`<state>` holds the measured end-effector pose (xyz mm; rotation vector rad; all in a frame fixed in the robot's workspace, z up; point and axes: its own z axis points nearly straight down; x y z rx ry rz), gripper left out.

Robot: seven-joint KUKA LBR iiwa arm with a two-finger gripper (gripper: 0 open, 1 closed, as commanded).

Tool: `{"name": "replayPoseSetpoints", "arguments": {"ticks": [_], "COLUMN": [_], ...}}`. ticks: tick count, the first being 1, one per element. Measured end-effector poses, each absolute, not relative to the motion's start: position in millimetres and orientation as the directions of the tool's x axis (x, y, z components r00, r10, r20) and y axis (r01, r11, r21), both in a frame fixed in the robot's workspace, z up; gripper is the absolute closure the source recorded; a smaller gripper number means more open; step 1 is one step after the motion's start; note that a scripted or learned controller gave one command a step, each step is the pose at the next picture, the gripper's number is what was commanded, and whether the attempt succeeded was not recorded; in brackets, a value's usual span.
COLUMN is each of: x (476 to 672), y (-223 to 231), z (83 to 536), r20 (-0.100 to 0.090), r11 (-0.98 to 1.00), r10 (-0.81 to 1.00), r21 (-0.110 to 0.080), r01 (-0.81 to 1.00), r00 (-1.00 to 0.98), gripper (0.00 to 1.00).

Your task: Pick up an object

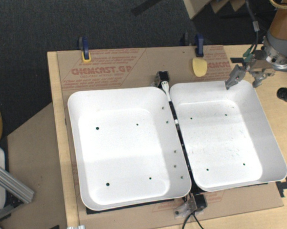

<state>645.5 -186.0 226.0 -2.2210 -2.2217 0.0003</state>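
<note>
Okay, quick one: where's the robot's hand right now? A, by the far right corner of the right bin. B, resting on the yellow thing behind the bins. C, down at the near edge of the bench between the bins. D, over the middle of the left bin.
A: the hand hangs at the far right corner of the right bin, apart from the yellow thing.

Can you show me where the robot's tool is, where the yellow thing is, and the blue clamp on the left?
tool [244, 77]: camera view, midway between its two fingertips, over the right bin's far corner.
yellow thing [200, 67]: camera view, the middle of its pale body, on the board.
blue clamp [84, 46]: camera view, its blue handle.
</note>
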Motion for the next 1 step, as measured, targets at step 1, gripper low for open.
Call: {"name": "replayPoseSetpoints", "arguments": {"ticks": [1], "x": [646.3], "y": [-186.1], "z": [237.4], "r20": [-0.002], "r11": [0.001], "r10": [1.0], "r21": [0.004], "r01": [1.0], "r00": [-0.001], "gripper": [1.0]}}
